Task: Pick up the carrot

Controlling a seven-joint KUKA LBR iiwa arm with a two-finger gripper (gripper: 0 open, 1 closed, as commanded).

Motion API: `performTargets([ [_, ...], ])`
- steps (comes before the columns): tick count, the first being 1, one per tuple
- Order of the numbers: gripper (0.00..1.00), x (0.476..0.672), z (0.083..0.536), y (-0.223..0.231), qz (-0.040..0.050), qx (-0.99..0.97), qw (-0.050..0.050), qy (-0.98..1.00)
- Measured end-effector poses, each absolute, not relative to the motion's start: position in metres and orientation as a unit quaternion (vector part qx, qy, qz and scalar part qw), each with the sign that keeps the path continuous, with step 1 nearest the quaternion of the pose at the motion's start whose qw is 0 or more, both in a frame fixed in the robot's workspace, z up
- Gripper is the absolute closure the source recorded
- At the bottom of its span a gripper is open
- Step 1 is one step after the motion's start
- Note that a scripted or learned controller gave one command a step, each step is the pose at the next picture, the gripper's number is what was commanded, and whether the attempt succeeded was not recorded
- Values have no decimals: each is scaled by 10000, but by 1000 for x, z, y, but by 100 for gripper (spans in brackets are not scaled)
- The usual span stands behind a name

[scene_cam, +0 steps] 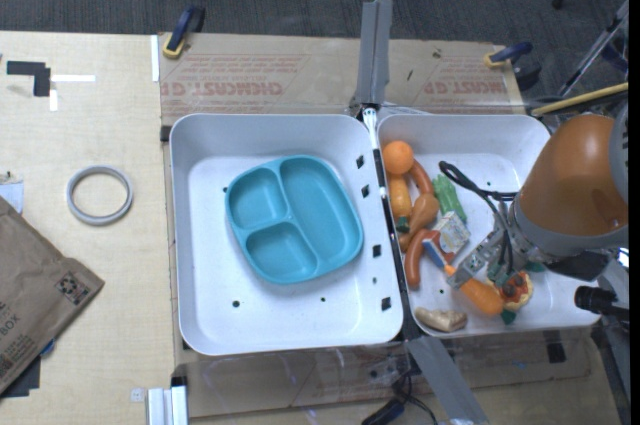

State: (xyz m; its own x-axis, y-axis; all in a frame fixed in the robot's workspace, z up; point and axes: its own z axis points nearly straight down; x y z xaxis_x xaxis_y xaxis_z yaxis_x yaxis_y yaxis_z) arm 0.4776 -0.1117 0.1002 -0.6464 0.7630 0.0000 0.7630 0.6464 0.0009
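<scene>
Resting: tapered orange carrot (437,260), right bin (480,138).

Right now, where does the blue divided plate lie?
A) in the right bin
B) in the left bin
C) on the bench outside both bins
B: the blue divided plate rests on the floor of the left bin, apart from the food items.

The carrot (436,256) — small, orange (green-tipped) — lies slanted in the right bin.

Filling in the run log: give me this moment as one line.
arm: over right bin | gripper: low among toy food | carrot: lying in bin, beside gripper | blue plate: left bin
</scene>
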Motion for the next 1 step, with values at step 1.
performTargets([
  [1, 100, 478, 191, -47, -4, 5789, 5, 8154],
])
